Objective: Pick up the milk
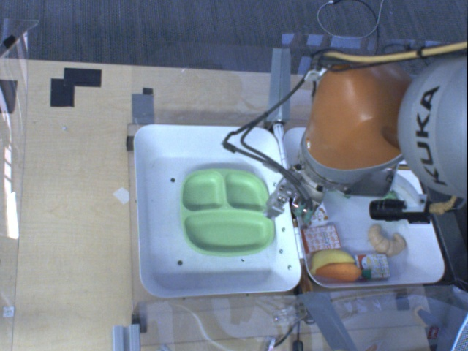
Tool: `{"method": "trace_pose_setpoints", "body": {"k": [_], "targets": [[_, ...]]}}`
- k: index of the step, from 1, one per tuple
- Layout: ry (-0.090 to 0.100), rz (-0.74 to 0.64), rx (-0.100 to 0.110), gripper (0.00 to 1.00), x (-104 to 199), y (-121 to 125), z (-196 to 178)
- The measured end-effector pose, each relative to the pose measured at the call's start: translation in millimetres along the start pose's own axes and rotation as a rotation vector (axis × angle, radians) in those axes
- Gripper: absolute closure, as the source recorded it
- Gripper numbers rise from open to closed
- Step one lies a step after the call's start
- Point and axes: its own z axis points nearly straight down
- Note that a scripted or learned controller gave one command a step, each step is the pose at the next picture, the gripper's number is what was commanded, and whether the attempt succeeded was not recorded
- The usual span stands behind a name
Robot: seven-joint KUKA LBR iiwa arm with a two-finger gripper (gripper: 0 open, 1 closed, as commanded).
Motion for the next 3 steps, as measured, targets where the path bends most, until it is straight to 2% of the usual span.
{"method": "trace_pose_setpoints", "body": {"k": [1, 2, 3], "targets": [[-0.004, -0.124, -0.001, 1.00, -22, -37, -10], [-0.002, -0.314, -0.001, 1.00, -7, -11, -10], [-0.001, -0.430, -0.001, 1.00, -1, -2, -14]]}}
